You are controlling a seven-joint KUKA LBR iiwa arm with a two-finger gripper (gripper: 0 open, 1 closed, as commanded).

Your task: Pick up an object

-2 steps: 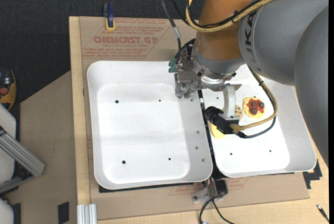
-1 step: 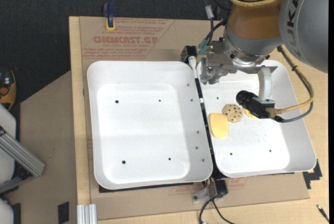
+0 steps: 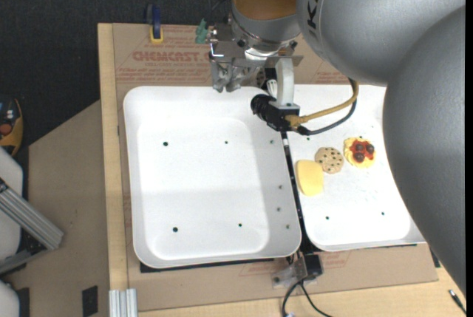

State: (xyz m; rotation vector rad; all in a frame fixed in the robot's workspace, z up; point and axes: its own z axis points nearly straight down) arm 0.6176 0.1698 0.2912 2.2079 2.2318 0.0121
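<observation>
In the right bin [image 3: 355, 227] lie three small food-like items: a pale yellow wedge [image 3: 310, 177], a chocolate-chip cookie [image 3: 329, 159] and a yellow tart with red berries [image 3: 360, 151]. They are close together near the bin's left-centre. My gripper [image 3: 235, 80] hangs over the back edge of the left bin [image 3: 199, 234], near the divide between the bins. It is well behind and left of the three items, and nothing shows in its grasp. The big grey arm hides the right bin's back and right side.
A black fitting [image 3: 270, 110] with a tan hose hangs off the wrist above the bins' shared rim. Blue and green clamps [image 3: 155, 24] sit on the brown board behind the bins. A cable and connector [image 3: 307, 267] lie at the front edge.
</observation>
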